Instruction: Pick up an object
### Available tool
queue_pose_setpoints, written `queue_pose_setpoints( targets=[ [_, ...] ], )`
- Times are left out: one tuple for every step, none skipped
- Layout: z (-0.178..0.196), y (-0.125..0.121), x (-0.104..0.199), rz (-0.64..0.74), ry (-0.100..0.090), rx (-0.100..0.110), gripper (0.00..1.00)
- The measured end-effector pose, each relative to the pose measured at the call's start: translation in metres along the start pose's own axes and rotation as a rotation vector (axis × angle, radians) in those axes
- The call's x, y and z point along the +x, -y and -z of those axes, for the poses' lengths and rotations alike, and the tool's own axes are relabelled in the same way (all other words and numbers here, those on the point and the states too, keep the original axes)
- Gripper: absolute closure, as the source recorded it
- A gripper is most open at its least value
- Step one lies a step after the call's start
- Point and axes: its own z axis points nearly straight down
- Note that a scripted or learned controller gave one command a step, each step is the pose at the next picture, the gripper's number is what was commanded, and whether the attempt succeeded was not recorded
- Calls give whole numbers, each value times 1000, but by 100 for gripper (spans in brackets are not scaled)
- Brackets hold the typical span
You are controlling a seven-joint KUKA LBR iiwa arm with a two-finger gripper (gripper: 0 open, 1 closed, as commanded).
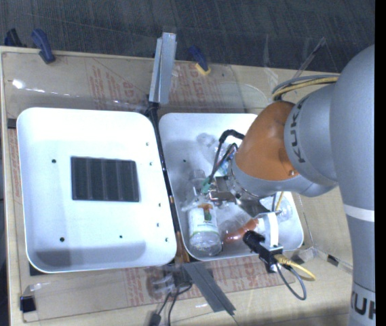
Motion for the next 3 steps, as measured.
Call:
queue_pose_setpoints(
  targets=[
    [78, -55, 58, -60, 1, -4, 0],
    [-22, -37, -20, -74, 2, -4, 0],
    [-16, -12, -25, 231, 8, -29, 0]
  ],
)
